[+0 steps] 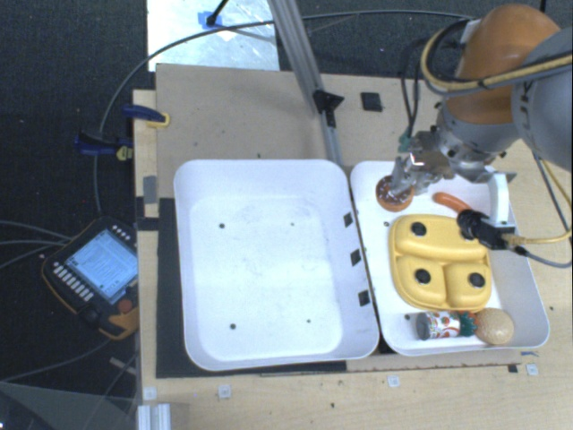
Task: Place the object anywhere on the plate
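A yellow plate [440, 260] with three compartments lies in the right bin [535, 316]. My gripper [400, 183] hangs over the bin's far left corner, right above a small brown round object [390, 199] that lies on the bin floor just beyond the plate. An orange sausage-shaped object [450, 202] rests at the plate's far edge. At the bin's near edge lie a small printed can [441, 324] on its side and a tan egg-like ball [493, 326].
The left bin [262, 258] sits beside the right one. A black cable connector [479, 229] hangs over the plate's right side. A metal pole [300, 52] slants across the bench's back. A teach pendant [97, 267] lies off the bench to the left.
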`<state>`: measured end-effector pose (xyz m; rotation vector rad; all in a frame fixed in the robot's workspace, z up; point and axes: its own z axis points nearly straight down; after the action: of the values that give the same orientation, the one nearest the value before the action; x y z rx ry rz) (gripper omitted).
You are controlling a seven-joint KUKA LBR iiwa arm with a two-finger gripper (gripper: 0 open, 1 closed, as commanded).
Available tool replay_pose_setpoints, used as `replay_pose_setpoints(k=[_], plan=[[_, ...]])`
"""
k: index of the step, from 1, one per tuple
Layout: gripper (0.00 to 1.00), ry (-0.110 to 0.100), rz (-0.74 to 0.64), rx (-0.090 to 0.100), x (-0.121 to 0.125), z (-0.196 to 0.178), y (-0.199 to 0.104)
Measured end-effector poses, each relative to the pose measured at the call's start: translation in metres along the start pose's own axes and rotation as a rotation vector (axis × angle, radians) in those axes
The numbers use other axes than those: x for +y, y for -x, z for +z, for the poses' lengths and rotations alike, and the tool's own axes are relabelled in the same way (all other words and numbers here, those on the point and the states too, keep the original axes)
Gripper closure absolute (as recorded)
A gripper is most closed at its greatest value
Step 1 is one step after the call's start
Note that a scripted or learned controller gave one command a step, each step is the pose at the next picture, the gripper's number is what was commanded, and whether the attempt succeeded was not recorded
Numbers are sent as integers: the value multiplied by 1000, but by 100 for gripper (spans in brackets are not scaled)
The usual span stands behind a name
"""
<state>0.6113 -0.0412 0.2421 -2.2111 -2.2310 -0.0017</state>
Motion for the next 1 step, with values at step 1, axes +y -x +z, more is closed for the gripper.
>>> replay_pose_setpoints(k=[1], plan=[[100, -1, 0, 0, -11, 6, -47]])
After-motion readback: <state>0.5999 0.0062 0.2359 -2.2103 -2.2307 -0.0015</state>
